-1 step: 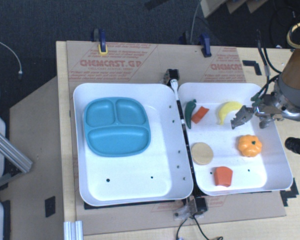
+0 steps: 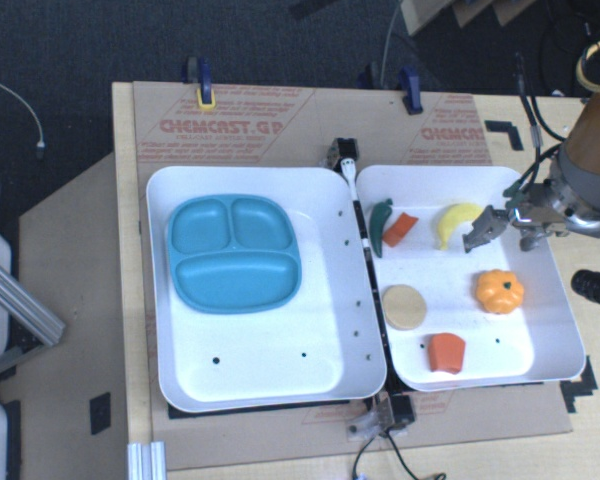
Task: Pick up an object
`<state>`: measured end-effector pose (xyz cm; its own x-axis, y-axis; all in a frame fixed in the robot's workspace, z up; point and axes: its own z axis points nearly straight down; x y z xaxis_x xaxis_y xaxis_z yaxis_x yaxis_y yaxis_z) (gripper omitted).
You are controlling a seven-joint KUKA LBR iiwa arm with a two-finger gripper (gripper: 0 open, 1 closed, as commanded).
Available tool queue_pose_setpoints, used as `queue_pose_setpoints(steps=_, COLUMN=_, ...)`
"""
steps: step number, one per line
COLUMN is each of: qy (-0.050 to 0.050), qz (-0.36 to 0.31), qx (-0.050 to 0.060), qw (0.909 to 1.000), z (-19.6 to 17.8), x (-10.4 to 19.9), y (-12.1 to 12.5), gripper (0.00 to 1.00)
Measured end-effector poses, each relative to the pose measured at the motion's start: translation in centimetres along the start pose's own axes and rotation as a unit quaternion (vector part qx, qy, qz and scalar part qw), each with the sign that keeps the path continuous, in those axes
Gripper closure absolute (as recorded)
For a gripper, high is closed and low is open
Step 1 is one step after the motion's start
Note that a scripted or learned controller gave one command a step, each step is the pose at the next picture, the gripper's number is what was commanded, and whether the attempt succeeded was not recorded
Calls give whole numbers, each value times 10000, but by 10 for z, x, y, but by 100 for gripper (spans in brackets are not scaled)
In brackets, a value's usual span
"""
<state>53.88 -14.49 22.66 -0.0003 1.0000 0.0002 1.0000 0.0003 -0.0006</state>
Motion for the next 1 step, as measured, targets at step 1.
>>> queue_pose_setpoints(steps=1, qy=10, qz=4, qx=30, qw=10000, z=64, x=0, y=0, gripper=0)
